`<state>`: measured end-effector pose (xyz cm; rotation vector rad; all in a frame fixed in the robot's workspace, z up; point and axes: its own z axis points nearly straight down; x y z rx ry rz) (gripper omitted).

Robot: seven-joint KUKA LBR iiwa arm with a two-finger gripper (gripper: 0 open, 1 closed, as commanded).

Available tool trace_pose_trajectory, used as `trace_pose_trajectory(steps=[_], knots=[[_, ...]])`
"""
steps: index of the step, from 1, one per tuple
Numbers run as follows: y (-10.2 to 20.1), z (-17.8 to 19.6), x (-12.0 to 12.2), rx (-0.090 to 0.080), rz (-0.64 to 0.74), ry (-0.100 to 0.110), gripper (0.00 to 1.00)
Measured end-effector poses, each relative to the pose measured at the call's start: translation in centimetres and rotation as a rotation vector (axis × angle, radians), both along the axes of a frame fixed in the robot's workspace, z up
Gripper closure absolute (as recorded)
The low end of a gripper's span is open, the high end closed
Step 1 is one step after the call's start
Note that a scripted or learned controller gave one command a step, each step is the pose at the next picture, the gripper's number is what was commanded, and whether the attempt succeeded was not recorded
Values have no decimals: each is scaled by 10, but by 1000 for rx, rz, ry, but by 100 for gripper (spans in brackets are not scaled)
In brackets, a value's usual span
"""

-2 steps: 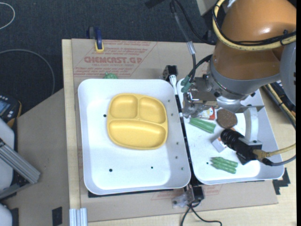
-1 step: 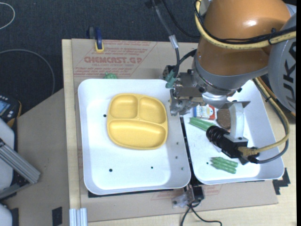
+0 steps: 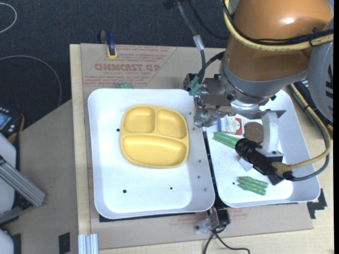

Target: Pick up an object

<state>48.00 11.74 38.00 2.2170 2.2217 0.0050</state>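
I read this as the approach step, with nothing lifted yet. The left bin (image 3: 106,168) and right bin (image 3: 288,192) are smooth, shallow white plastic. The left holds a glossy yellow plate (image 3: 154,136) with 3 compartments. The gripper (image 3: 201,115) hangs over the wall between them; I cannot tell whether its jaws are spread or pressed together. Candidates lie in the right bin: a printed carton (image 3: 230,124), a brown disc (image 3: 255,131) and a ridged green bundle (image 3: 252,184). Next I must choose 1 and descend squarely.

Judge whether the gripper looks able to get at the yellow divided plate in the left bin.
Probably yes. The yellow divided plate lies uncovered in the left bin with nothing over it, and the gripper is at the bins' shared edge, close beside it.
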Motion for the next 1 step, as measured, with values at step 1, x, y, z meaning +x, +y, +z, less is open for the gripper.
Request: trace_pose_trajectory(steps=[1], knots=[[0, 10, 1, 0, 1, -3, 100]])
